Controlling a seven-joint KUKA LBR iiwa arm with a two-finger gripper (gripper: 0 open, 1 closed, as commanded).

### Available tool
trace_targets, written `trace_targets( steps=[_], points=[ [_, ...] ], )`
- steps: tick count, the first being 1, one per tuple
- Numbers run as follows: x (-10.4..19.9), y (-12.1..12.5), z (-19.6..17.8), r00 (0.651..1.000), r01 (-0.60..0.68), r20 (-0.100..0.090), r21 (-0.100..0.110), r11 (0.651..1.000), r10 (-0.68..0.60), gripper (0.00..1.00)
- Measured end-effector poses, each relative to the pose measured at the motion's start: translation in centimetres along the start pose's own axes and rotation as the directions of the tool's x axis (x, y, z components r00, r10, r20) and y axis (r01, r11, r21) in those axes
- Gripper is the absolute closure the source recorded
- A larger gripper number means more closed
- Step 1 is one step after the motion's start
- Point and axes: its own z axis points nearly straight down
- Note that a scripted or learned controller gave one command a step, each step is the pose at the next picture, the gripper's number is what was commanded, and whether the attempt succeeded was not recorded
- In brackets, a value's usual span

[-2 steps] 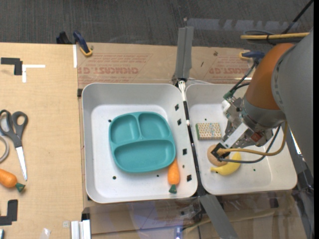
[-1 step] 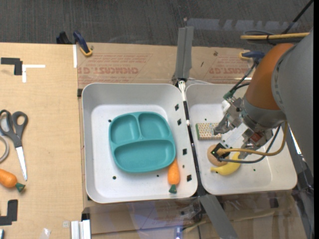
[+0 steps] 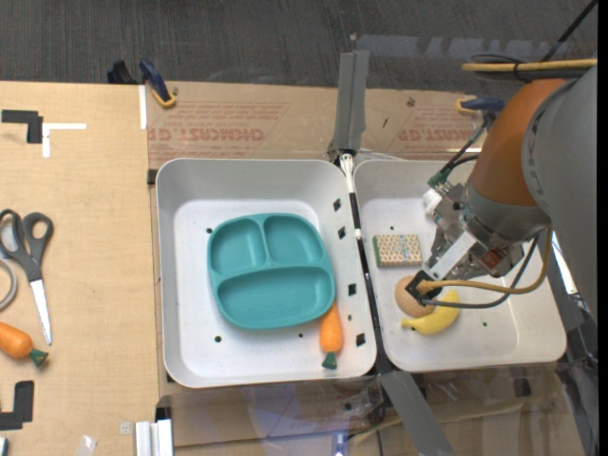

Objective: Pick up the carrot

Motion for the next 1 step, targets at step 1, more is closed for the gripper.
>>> trace_targets(
  steps=[1],
  points=[
    [-0.01,-0.01,0.02,1.000,0.000,0.001,0.000,1.000,0.000,0.00]
  ],
)
